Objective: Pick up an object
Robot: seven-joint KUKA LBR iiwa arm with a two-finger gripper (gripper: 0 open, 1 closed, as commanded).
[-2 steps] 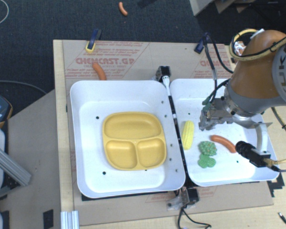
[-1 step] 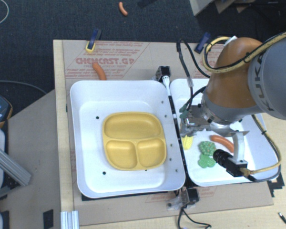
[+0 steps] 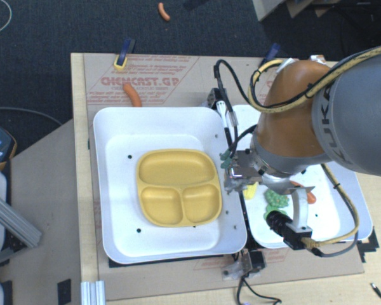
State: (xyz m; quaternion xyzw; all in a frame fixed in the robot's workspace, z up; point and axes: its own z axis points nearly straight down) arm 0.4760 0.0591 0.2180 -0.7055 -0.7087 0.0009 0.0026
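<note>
The arm fills the right of the view, bent down over the right bin with its wrist low near the bin's left wall. Whether the gripper is apart or closed I cannot tell; the wrist hides it.

The left bin holds a yellow divided plate, lying flat near the middle. It looks like stiff, light moulded plastic, smooth and probably slippery. Judging by its shape, the raised rim or one of the ridges between compartments is the only place a two-finger grip could close on; the flat wells offer nothing to pinch.

In the right bin, just below the wrist, lie a green lumpy piece, a small yellow piece and an orange piece, all close together. They look light and toy-like, and small enough to pinch across the middle, though likely to slide apart when nudged.
</note>
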